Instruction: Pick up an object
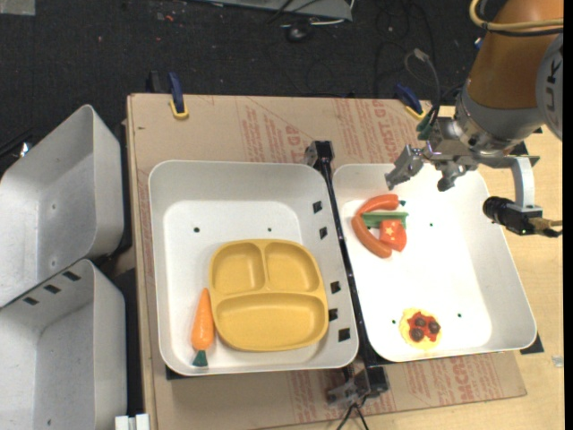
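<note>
Orange-banded arm [512,56] rises closest to the lens at upper right, its jaws spread open with nothing between them, hanging over the far end of the right bin [470,271]. Just below and to the left of the jaws, apart from them, a cluster of toy food lies on the bin floor near the divider: a curved orange sausage [365,234], a red tomato piece [392,232] touching it, a thin green strip [387,215] across the top and a red-orange wedge [380,203] above that. At the near end of the same bin, well apart from the cluster, sits a small yellow disc [421,327] with red and dark toppings.

Across the black divider [338,240], the left bin [183,204] holds a yellow sectioned plate [269,316] lying flat, with a toy carrot [203,319] just beside its left edge, green tip pointing toward the near wall. Both bins rest on a brown board surface [260,124], where a blue clamp [179,97] grips the far edge. Two spare white bins [63,195] sit tilted off the surface at far left.
</note>
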Controlling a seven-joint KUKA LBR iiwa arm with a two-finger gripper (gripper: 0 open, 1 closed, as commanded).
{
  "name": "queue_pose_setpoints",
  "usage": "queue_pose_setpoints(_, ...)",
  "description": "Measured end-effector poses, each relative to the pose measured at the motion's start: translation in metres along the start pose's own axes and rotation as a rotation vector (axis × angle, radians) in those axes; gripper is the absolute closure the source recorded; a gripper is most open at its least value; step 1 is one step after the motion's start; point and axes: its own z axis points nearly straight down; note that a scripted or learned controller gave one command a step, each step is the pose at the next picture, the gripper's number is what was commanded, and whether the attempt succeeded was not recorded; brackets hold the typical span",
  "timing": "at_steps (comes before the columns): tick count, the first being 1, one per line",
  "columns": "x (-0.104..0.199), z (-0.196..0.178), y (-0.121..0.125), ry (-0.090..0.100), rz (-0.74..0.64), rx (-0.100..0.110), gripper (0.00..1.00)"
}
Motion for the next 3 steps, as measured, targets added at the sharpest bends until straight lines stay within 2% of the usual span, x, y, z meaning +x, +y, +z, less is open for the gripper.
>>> queue_pose_setpoints(1, -0.001, 0.044, 0.005, 0.000, 0.002, 0.003, 0.00)
queue_pose_setpoints(3, -0.002, 0.170, 0.006, 0.000, 0.002, 0.004, 0.00)
